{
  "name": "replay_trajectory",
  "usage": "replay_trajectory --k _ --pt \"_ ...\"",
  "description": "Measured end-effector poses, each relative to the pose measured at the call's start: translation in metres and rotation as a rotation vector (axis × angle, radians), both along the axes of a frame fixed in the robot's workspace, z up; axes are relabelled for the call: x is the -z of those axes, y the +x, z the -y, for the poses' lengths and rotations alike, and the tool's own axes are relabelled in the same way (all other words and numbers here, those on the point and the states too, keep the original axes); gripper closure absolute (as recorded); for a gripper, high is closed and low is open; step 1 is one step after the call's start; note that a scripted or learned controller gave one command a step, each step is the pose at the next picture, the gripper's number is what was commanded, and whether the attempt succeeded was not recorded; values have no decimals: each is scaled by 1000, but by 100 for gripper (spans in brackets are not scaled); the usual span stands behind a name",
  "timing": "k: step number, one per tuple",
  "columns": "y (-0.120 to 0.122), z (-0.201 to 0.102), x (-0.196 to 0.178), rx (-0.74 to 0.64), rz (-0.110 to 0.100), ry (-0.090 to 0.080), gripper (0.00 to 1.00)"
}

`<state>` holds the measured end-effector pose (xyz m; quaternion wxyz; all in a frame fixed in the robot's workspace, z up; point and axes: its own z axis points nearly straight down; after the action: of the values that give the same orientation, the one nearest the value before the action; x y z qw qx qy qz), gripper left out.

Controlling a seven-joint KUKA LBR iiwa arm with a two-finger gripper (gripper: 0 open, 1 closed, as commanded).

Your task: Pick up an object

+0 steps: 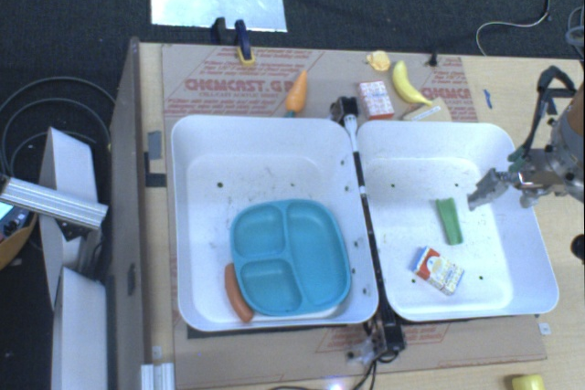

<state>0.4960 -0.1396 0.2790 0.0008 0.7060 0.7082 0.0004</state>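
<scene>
Looking down at my desk (274, 73) feed right now: the left bin (206, 151) has a blue divided tray (290, 256) sitting toward its near side, with an orange sausage-looking thing (238, 292) lying just beside the tray's left corner, touching or nearly so. Behind the bins, on the cardboard, there's a carrot (295, 92), then a small pink-and-white box (376, 100), and a banana (407, 84) next to that. Moving over to the right bin (430, 151), I've got a green stick-shaped block (449, 221) lying roughly in the middle, and a little red-and-white carton (437, 269) nearer the front edge, a bit apart from the green one. The tool (484, 192) comes in from the right over that bin's right half, tip pointing left and sitting just beside the upper end of the green block. Honestly I can't tell from this angle how the tool is set, it's just a grey blur, and I see nothing in it.
</scene>
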Motion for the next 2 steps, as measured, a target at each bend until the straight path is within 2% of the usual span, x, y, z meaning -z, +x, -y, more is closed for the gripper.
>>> replay_trajectory --k 1,2 --pt "32 30 148 3 -7 1 0" --pt "69 20 197 -2 0 0 0"
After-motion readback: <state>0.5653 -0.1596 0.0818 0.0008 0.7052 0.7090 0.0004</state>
